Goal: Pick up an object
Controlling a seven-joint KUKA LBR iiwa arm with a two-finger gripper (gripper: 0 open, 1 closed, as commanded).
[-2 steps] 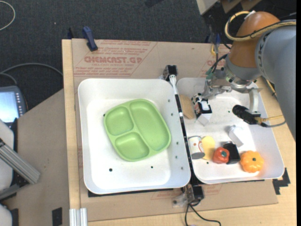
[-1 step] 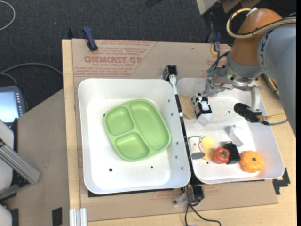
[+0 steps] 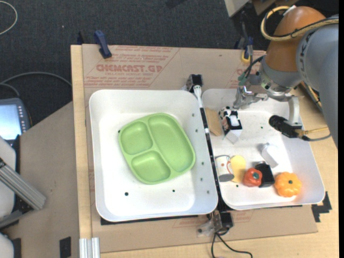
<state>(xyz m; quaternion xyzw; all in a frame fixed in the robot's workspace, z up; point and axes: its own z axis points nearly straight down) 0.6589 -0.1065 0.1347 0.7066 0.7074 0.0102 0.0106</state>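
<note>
The arm comes in from the far right, its hand [image 3: 232, 121] lowered into the right bin [image 3: 306, 160] near that bin's far left corner. The tip is a dark, blurry cluster; whether it is open or closed, I cannot tell. Toward the near edge lie a yellow ball [image 3: 237, 163], a red toy [image 3: 251, 177] against a black block [image 3: 264, 174], and a small orange pumpkin [image 3: 287, 184]. A grey piece [image 3: 269, 155] sits just beyond them. The left bin [image 3: 102, 144] holds a green divided plate [image 3: 156, 147].

Arm [image 3: 317, 36] cut off at right edge
</note>
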